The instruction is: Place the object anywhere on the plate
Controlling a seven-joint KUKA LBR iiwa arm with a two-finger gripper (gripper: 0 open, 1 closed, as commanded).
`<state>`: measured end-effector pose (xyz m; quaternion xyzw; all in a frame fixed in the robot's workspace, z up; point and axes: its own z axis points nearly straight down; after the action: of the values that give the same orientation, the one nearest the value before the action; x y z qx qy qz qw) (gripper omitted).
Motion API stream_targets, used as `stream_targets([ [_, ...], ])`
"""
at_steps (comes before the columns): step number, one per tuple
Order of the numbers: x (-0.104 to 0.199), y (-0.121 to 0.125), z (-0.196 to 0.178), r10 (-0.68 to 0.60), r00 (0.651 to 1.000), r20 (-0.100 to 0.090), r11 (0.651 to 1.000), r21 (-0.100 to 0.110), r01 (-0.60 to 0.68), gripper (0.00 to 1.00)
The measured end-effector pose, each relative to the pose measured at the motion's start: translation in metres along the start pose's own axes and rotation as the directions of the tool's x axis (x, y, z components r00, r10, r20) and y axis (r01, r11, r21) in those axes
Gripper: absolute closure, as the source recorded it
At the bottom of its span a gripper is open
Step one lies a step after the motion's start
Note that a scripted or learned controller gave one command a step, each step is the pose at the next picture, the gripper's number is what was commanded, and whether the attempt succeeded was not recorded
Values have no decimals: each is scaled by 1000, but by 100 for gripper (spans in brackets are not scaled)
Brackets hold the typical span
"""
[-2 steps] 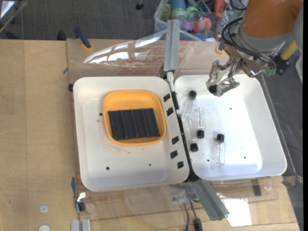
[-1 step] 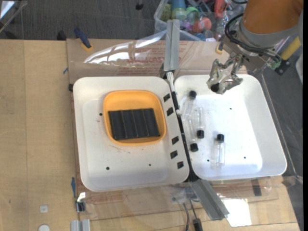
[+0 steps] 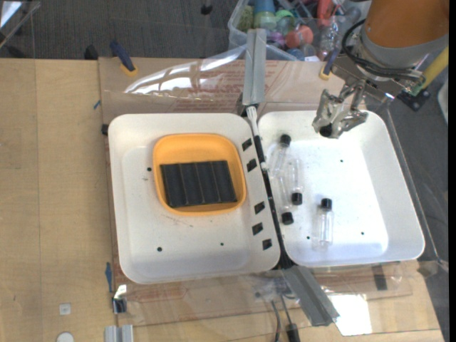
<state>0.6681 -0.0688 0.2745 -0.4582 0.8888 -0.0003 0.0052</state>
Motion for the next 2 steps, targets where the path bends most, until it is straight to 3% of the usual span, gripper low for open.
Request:
stream_targets([
  [1,10,-6,19,-136,991,-3,991,-6,136,100],
  [2,1,1,24,-412,911,0,911,-8,412,100],
])
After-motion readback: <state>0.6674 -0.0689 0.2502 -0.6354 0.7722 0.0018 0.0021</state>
